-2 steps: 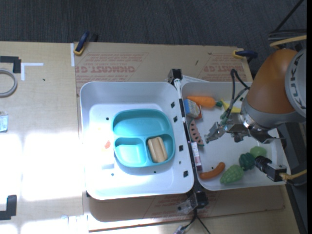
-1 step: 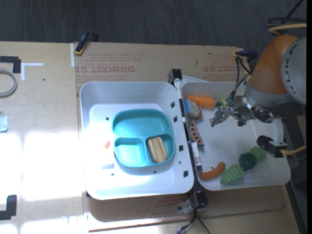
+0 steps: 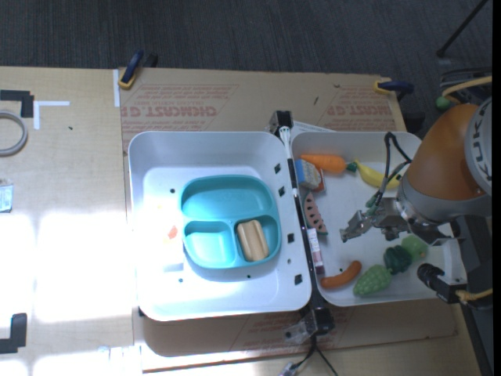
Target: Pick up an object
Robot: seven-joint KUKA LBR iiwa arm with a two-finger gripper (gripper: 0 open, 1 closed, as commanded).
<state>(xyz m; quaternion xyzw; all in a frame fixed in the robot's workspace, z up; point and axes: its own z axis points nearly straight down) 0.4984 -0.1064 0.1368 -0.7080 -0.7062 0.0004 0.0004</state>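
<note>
A bench under cardboard carried two white bins side by side. Over the right bin, the gripper hung with fingers spread, gripping nothing. The sausage, lying slantwise, was just beside it toward the bin's near edge; a carrot sat well apart by the far edge.
</note>
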